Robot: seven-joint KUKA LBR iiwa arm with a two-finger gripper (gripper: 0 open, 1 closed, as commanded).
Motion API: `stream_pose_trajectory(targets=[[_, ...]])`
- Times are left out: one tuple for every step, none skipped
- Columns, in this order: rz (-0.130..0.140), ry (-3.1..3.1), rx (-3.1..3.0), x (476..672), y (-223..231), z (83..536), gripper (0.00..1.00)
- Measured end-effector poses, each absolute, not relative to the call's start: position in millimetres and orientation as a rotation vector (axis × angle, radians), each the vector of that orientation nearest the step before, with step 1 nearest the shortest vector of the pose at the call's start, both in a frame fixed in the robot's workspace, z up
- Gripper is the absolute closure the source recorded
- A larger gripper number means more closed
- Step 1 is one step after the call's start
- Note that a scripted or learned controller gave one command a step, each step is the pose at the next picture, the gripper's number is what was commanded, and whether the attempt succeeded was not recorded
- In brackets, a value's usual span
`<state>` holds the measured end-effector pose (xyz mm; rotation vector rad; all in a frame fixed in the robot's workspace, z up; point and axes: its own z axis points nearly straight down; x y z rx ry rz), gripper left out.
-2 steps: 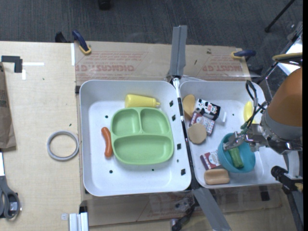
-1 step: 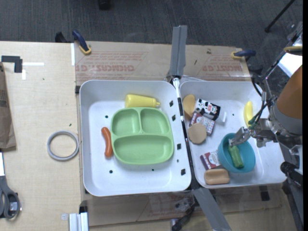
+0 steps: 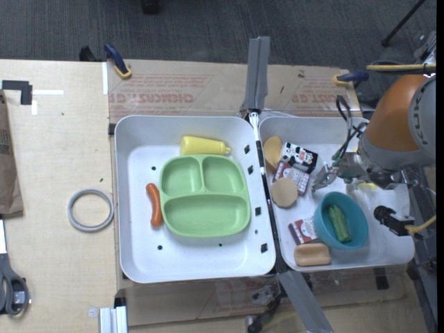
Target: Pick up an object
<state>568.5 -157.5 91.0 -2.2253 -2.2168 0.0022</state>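
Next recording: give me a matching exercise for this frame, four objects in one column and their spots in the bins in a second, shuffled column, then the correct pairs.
Objects:
1. green divided plate
2. yellow bottle
3. orange sausage
4. blue bowl

Places:
A. in the right bin, with a green item inside it
B. at the back of the left bin, just behind the plate
C. in the middle of the left bin
D. in the left bin, on the plate's left side

Pairs: 1-C, 2-B, 3-D, 4-A
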Motion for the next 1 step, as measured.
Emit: stream_pose_trajectory(targets=[[0.003,-2.271,-2.168,545.3,-173.1,91.4,0.00]])
